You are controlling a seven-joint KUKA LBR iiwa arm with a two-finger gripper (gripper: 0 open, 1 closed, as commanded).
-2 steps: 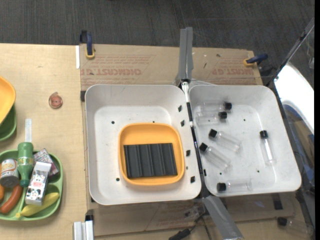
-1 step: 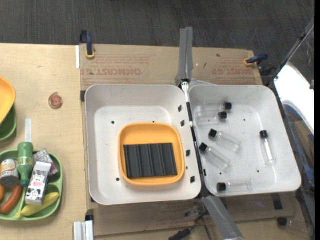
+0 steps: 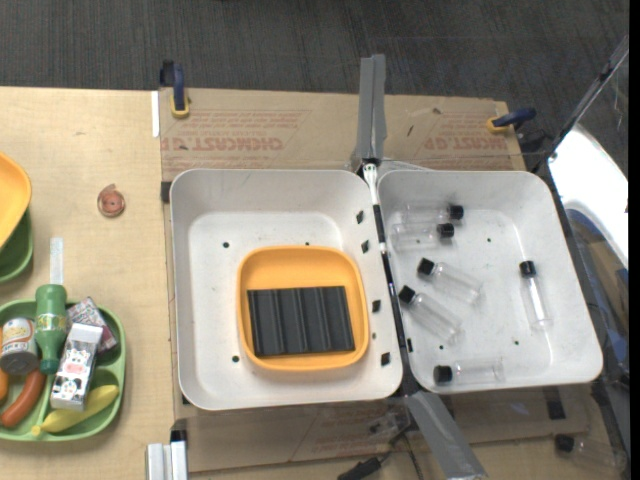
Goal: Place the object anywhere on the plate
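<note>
An orange square plate lies in the middle of the left white bin. On it rests a dark grey ribbed slab, flat and covering most of the plate's floor. The right white bin holds several clear vials with black caps, scattered flat: one near the middle, one at the right, one at the front, and others by the back left corner.
On the wooden table to the left stand a green tray of toy food and a yellow bowl. A small pink disc lies near them. Clamps hold the cardboard behind the bins.
</note>
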